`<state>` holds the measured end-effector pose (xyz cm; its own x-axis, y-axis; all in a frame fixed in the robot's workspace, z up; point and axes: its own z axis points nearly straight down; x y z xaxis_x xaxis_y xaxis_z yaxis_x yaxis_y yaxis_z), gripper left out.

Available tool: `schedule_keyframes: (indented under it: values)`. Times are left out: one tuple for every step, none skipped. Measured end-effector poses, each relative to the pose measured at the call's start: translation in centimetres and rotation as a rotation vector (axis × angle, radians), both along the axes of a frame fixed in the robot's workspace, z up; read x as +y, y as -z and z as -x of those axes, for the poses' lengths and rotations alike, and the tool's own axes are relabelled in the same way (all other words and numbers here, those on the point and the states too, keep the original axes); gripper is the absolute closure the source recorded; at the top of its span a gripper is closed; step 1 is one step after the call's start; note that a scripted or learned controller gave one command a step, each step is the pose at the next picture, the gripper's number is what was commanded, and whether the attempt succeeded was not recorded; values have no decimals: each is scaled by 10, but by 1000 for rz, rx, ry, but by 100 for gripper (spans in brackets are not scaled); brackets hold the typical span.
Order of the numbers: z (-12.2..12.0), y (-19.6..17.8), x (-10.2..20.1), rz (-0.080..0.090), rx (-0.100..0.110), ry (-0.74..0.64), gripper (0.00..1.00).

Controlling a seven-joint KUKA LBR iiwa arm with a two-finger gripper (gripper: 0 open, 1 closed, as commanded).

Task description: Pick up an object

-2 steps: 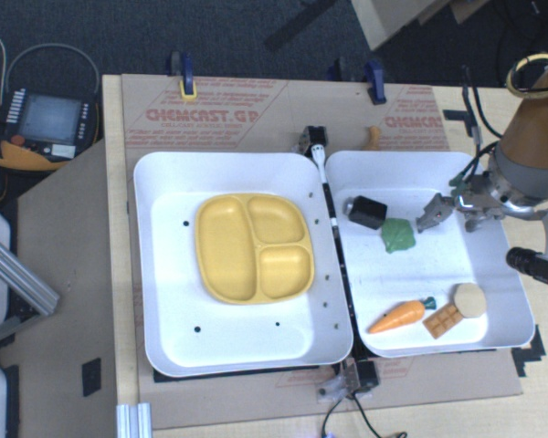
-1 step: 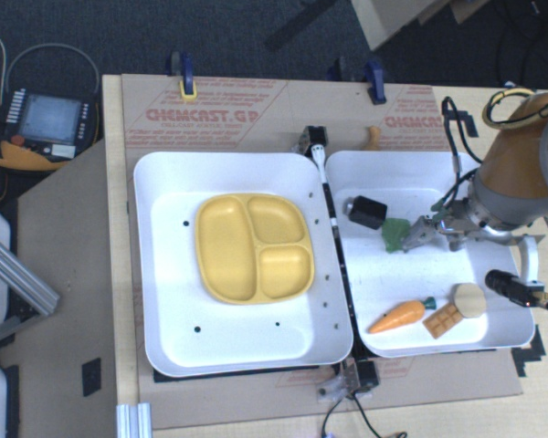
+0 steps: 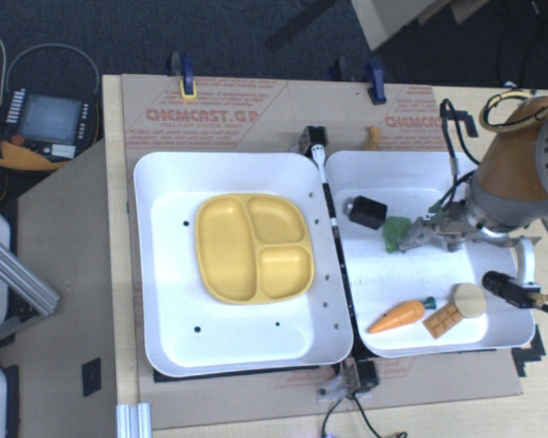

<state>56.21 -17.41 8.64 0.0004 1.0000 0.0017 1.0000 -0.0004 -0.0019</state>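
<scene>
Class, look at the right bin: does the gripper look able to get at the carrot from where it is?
Probably yes. The carrot lies uncovered near the right bin's front wall, and bare floor separates it from the gripper.

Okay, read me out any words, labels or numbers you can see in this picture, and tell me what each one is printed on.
"CHEMCAST G.P": red print on the brown protective sheet covering the bench, behind the left bin.
"CHEMCAST": the same red print, cut off, on that sheet behind the right bin.
Smaller red line beneath each: too small to read.
Handheld pendant screen at far left: too blurred to read.
</scene>
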Motion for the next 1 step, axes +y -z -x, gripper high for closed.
schedule_keyframes:
  values:
    - [-1, -11, 0, 2, -5, 0, 100]
